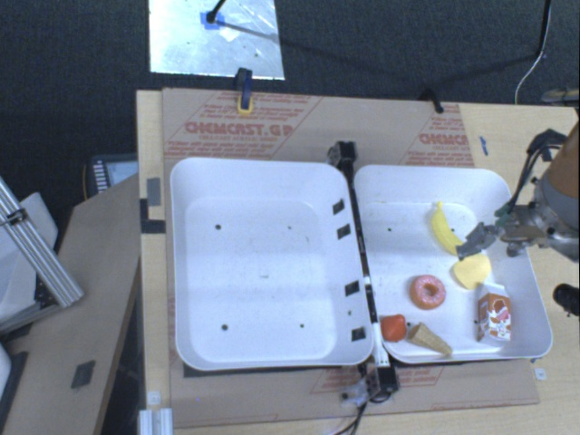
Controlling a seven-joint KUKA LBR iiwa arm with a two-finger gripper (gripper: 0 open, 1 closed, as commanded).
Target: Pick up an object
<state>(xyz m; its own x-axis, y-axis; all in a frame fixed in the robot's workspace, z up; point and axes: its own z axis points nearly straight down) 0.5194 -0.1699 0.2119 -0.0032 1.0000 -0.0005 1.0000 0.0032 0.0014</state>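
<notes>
The right bin (399, 202) holds several small items. A yellow banana (443, 228) lies near its far right, with a yellow wedge (472, 271) just in front of it. A pink-frosted donut (428, 291) sits mid-bin, and a small orange and white carton (494, 316) stands by the right wall. A red piece (392, 327) and a cone (430, 339) lie at the near edge. My gripper (474, 240) reaches in from the right. Its tip is between the banana and the wedge, just above the wedge. I see nothing held in it.
The left bin (195, 188) stands beside the right one, with a black clip strip (353, 243) along the shared rims. Both rest on a cardboard sheet (272, 120). A yellow clamp (245, 93) sits at the sheet's far edge.
</notes>
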